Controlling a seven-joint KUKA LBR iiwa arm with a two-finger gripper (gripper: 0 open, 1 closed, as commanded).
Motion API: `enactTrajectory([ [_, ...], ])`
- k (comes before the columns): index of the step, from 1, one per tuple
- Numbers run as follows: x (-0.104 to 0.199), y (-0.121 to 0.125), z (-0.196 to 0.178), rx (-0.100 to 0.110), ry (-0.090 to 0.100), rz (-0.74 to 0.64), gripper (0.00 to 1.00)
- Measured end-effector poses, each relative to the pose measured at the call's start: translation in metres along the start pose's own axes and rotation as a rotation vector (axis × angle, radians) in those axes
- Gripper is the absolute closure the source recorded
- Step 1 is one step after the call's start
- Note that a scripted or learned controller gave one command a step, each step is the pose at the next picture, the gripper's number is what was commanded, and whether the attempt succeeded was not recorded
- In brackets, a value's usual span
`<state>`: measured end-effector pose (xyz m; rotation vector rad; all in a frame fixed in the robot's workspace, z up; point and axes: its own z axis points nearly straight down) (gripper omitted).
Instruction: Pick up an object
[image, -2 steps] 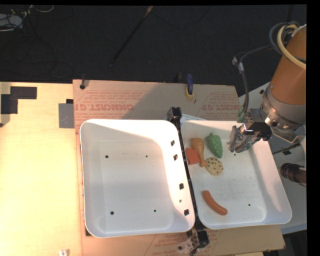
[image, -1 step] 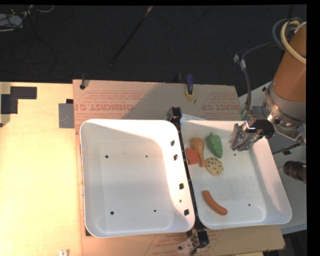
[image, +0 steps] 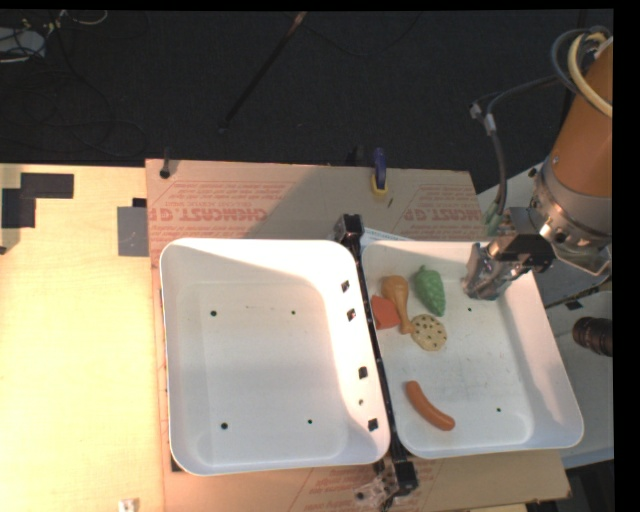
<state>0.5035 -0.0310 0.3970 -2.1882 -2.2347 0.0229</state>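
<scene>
R bin: sausage, cookie, green toy

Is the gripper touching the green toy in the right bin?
Apart. The camera view shows bare white bin floor between the gripper and the green toy.

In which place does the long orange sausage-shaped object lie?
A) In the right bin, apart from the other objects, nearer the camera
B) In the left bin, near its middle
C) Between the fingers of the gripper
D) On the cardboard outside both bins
A: the sausage lies alone in the near part of the right bin, while the green piece and the spotted cookie are grouped farther back.
</scene>
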Motion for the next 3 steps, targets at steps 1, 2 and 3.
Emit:
enactTrajectory([
  [1,0.000,0.000,-0.009,0.003,0.000,-0.007,1.00],
  [2,-0.042,-0.022,0.137,0.000,0.002,0.027,1.00],
  [3,-0.016,0.013,0.030,-0.030,0.000,0.017,1.00],
])
